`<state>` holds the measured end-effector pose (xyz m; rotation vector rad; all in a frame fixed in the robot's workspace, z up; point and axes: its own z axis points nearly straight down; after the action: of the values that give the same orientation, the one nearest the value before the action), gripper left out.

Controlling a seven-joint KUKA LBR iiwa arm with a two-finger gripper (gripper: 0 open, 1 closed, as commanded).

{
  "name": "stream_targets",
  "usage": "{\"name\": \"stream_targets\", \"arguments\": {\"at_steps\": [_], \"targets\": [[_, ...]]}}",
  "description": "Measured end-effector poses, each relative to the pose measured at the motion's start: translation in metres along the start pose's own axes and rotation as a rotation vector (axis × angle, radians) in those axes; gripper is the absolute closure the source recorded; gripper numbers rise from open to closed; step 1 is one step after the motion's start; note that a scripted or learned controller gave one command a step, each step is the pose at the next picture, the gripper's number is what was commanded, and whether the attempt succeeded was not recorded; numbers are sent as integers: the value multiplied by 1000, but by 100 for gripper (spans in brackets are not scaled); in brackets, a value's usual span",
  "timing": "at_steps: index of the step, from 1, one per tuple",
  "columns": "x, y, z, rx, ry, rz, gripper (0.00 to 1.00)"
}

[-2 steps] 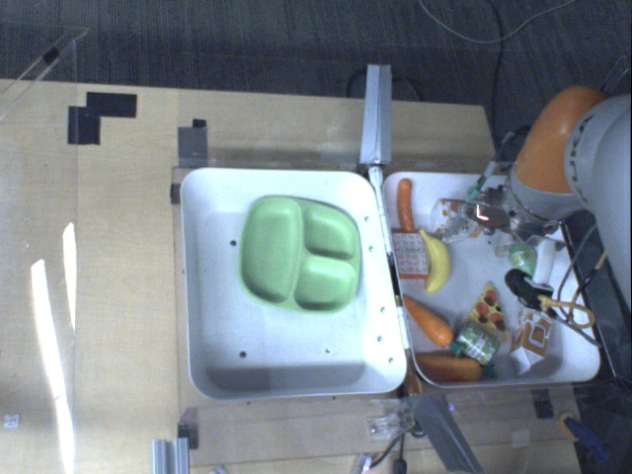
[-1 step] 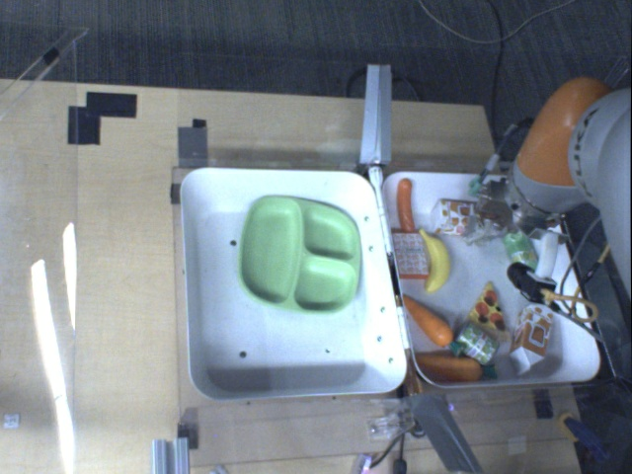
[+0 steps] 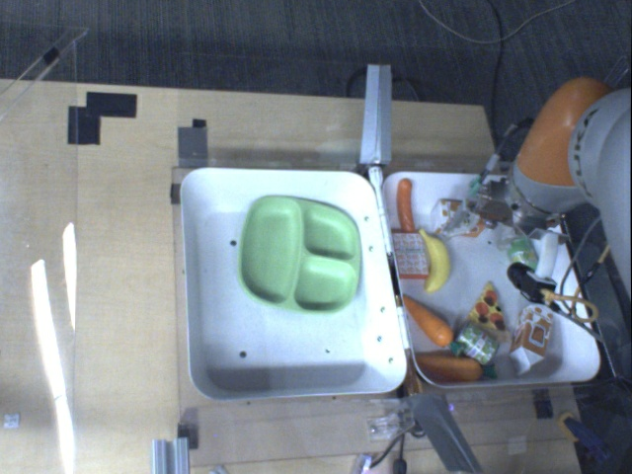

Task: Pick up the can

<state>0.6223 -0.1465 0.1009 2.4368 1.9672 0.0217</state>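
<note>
Lying tilted, can [image 3: 476,343] beside carrot [image 3: 429,322]

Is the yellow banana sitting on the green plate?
No, the banana lies in the right bin among other items, while the green plate sits in the left bin.

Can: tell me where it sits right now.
The can lies in the right bin, toward its near edge, between the carrot and a small carton, above the sausage.

The can [image 3: 476,342] is hemmed by a carrot [image 3: 429,321], sausage [image 3: 449,367] and carton [image 3: 534,334], open above.
</note>
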Motion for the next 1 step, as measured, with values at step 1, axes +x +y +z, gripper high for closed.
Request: {"name": "stream_targets", "arguments": {"at_steps": [1], "targets": [[13, 41, -147, 8, -5, 101, 0]]}}
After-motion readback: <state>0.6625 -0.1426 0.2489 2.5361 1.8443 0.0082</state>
